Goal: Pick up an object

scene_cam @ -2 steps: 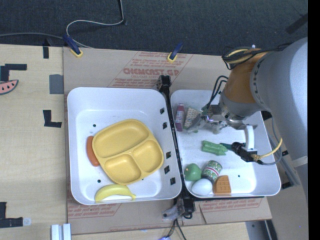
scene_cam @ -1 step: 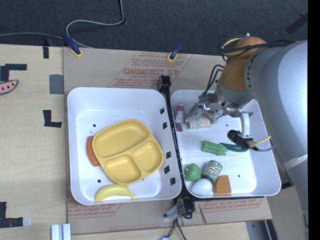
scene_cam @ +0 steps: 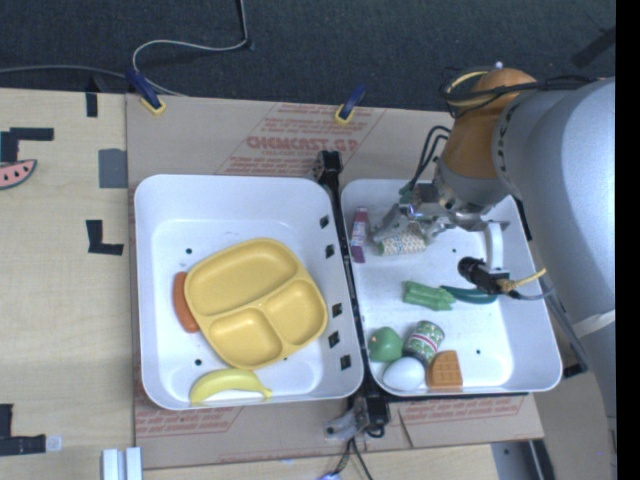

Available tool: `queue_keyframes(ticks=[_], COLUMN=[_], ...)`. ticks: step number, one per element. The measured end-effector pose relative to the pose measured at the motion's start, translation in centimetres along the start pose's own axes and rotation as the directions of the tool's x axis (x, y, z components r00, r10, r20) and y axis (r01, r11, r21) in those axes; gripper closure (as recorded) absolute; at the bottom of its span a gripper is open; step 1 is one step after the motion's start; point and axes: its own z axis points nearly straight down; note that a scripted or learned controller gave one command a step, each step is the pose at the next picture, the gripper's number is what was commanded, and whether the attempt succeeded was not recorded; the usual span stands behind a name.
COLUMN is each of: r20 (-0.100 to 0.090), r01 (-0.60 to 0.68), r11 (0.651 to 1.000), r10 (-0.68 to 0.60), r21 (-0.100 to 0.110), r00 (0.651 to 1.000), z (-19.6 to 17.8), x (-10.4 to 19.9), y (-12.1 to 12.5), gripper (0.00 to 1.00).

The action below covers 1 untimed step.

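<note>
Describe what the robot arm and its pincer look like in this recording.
The arm is bulky, rounded and light grey, with an orange band above the wrist. Thin dark cables loop beside that band. The pincer is small, metallic grey hardware; its detail is too fine to make out.

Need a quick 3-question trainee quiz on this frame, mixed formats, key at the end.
1. True or false: the yellow divided plate lies in the left bin.
2. Which sits nearest the tool? A) banana B) speckled pale block C) white egg
3. Fill in: the green pepper lies in the ___ bin.

Key: 1 true; 2 B; 3 right.
</note>
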Motion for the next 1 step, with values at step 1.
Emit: queue_keyframes(ticks=[1], r20=[-0.002], r01=[0.000], r11=[1.000], r10=[0.000], r21=[0.001], r00=[1.000], z=[-11.76], x=[3.87], y=[-2.15], gripper=[1.00])
